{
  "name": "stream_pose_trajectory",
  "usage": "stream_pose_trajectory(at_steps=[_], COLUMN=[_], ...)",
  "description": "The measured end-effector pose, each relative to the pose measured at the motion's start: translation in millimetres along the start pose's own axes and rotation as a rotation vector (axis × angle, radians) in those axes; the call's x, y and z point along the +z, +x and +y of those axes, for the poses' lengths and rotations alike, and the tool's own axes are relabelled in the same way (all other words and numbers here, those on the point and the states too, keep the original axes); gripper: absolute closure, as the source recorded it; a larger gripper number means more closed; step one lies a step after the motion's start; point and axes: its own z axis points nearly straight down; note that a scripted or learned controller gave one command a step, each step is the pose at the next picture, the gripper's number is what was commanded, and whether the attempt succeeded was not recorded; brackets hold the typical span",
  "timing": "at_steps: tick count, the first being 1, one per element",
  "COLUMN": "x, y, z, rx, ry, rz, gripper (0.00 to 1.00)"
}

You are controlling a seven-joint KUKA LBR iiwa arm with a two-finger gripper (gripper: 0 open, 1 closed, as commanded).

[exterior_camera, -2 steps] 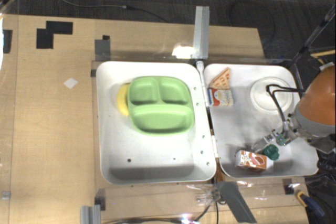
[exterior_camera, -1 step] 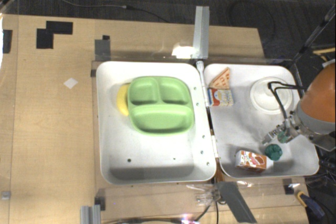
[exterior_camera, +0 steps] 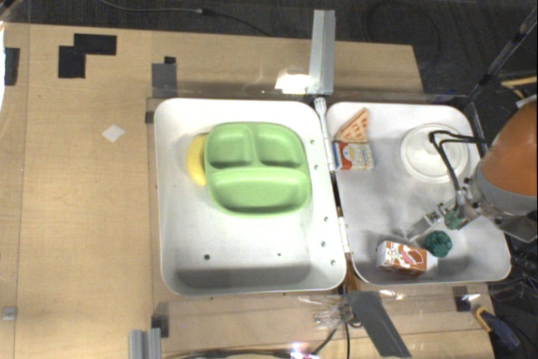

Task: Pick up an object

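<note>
The arm (exterior_camera: 513, 160) is seen at the right edge, over the right bin (exterior_camera: 382, 206), orange band uppermost. The gripper (exterior_camera: 430, 224) is positioned low in that bin's front-right part, fingers pointing left. Whether the gripper is open or closed cannot be told; nothing is seen held in it.

Right bin contents:
- A small teal ball (exterior_camera: 438, 244) is located just below the gripper tip, very close to it; contact cannot be confirmed.
- A small orange-and-white carton (exterior_camera: 402, 257) is laid on its side near the front wall, just left of the ball.
- A white round lid (exterior_camera: 427, 154) is placed toward the back, partly crossed by a black cable.
- An orange wedge (exterior_camera: 354, 125) and a small printed box (exterior_camera: 354, 155) are set at the back-left, against the divider.

Left bin (exterior_camera: 181, 256): a green divided tray (exterior_camera: 255, 166) is placed in the back half, with a yellow item (exterior_camera: 195, 161) partly covered at its left edge.
</note>
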Motion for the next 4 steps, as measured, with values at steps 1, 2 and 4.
stream_pose_trajectory(at_steps=[1, 2, 4], x=[16, -15, 2], y=[-10, -21, -7], z=[79, -14, -1], rx=[0.135, 0.166, 0.159], ry=[0.001, 0.006, -0.006], rz=[0.001, 0.002, -0.008], gripper=[0.0, 0.0, 1.0])
